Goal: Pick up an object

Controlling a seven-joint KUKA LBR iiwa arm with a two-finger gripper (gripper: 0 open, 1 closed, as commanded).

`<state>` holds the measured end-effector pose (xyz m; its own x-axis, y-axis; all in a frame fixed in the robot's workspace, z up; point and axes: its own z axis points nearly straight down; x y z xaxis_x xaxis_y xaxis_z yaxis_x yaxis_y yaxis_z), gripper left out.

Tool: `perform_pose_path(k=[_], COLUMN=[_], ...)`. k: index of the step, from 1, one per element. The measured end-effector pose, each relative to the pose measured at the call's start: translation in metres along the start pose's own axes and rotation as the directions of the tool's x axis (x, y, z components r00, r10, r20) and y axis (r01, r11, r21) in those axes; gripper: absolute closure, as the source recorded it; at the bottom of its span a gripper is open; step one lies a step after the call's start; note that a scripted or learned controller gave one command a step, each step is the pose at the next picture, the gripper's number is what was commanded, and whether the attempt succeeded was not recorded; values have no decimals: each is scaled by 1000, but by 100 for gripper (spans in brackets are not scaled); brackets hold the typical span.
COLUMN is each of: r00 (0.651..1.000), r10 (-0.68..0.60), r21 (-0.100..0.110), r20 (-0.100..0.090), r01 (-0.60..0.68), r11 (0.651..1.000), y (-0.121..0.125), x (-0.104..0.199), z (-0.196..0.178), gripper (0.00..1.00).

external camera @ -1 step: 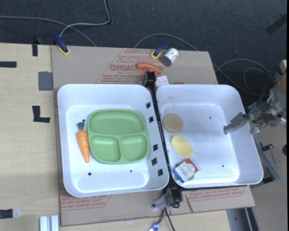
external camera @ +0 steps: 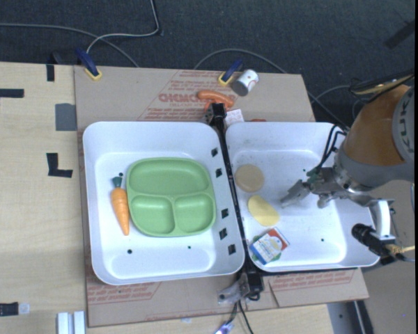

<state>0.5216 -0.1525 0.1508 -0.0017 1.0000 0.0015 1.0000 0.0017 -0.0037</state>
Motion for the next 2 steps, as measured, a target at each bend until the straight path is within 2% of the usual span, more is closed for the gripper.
perform_pose_path(k=[1, 2], r00=[1000, 1000], r10=[0, 0], r21=[-5, -8], r20=[1, 3], r01=[0, 0], r11=[1000, 1000], y=[19, 98], x=[54, 54], z=[65, 64], gripper=[0, 0])
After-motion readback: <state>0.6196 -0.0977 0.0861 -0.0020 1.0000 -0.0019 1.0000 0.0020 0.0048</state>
